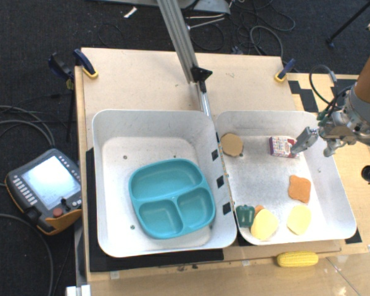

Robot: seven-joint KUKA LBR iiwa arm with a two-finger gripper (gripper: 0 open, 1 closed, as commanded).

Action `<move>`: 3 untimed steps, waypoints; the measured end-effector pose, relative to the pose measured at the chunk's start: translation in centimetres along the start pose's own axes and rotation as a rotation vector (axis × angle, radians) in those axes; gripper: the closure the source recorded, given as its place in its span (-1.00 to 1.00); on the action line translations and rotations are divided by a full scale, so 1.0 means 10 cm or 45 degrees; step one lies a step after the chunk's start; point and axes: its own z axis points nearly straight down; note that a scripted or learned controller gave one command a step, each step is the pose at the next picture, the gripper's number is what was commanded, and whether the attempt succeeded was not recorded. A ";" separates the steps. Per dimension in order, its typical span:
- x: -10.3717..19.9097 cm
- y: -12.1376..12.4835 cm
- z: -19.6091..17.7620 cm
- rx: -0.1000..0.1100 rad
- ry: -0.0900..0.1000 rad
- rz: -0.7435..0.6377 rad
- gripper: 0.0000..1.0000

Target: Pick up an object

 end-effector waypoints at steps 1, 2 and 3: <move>0.00 0.00 0.00 0.000 0.000 0.001 -1.00; -0.04 0.01 0.44 0.005 0.001 0.004 -1.00; -0.04 -0.01 1.09 0.008 0.002 0.004 -1.00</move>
